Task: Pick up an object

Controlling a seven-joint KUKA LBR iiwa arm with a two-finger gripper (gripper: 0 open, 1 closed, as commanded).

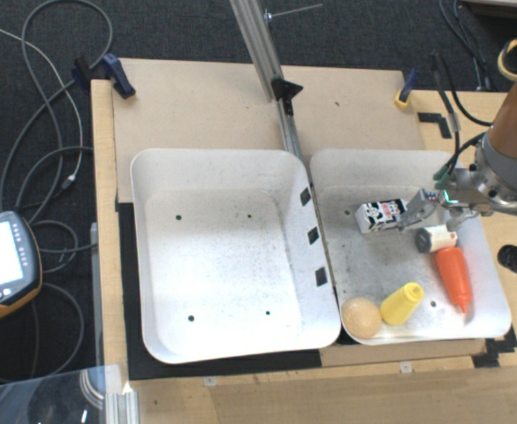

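Bins side by side: the left white shallow plastic bin [214, 254] sits beside the right white bin [364, 170]. Inside that right bin, a small black-and-white printed carton [380, 215] lies near the middle, the grey two-finger gripper [414, 215] right at its right end, finger state impossible to tell. Nearer the front rim: tan round ball [361, 317], yellow plastic bottle [401, 304], orange carrot-shaped toy [455, 276].

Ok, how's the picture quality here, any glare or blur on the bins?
Camera view: even, soft light; the left bin and right bin look bright but keep their speckle, with no harsh glare. The gripper beside the black-and-white carton is slightly soft. Shadows are faint.
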